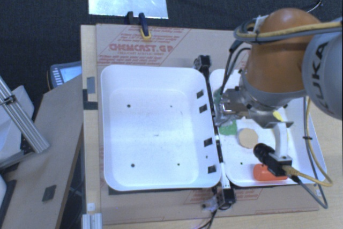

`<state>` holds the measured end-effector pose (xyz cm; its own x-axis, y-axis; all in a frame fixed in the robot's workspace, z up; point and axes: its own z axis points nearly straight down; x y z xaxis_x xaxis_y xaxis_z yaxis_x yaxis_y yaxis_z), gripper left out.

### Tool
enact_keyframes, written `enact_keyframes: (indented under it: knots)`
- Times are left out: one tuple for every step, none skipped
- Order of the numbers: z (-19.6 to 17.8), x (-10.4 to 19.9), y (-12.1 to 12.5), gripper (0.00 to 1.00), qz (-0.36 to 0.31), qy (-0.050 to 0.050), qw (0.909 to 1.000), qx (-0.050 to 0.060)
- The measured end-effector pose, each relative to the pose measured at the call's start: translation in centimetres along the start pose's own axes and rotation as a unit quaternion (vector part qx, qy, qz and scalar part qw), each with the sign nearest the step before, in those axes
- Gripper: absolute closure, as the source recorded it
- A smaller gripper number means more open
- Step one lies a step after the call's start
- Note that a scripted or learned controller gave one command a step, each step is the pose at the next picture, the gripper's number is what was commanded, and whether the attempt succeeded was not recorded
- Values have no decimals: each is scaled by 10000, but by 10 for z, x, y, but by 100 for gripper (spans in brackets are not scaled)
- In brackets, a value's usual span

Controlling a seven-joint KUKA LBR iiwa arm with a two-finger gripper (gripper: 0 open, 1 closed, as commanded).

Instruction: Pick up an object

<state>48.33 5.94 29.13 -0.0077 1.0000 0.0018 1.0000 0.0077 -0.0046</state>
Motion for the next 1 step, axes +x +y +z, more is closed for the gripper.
enact_keyframes:
  knots:
    - [-45, -56, 121, 100, 45, -23, 9999, -97]
